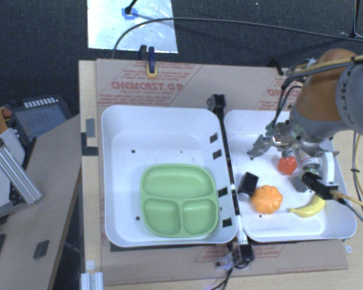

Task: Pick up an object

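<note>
In the right bin (345,222) lie an orange pumpkin-shaped toy (267,199), a yellow banana (308,207), a small red object (287,164) and a small black block (248,183). My gripper (261,147) hangs over the upper middle of this bin, pointing left. The red object sits just right of and below it, partly tucked under the wrist. The black block lies below the gripper near the divider. Nothing shows in the gripper's grasp.
The left bin (127,132) holds a green divided plate (178,199) in its lower half. A black clip strip (225,162) runs between the bins. The arm (327,95) covers the right bin's upper right corner.
</note>
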Robot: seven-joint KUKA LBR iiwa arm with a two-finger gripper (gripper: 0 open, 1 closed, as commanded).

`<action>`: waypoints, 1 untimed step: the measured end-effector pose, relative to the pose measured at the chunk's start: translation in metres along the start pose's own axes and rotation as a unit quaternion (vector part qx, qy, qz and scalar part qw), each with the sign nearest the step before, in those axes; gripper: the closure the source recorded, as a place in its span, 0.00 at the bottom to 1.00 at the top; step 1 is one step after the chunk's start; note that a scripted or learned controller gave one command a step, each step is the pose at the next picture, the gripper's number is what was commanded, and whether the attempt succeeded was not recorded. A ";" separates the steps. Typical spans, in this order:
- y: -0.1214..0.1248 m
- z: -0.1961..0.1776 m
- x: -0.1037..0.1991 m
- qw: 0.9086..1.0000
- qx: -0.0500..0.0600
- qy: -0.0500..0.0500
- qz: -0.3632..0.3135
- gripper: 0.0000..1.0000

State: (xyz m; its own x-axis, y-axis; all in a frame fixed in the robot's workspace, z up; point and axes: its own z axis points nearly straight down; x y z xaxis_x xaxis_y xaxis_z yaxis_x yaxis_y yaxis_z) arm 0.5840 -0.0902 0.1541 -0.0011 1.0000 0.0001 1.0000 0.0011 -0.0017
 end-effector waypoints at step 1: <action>-0.003 0.045 0.008 1.000 0.000 0.000 0.000 0.00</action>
State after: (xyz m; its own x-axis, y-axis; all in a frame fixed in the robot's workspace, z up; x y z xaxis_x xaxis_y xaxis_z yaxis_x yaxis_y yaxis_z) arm 0.5814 -0.0825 0.1089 -0.0005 1.0000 0.0007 1.0000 0.0005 -0.0027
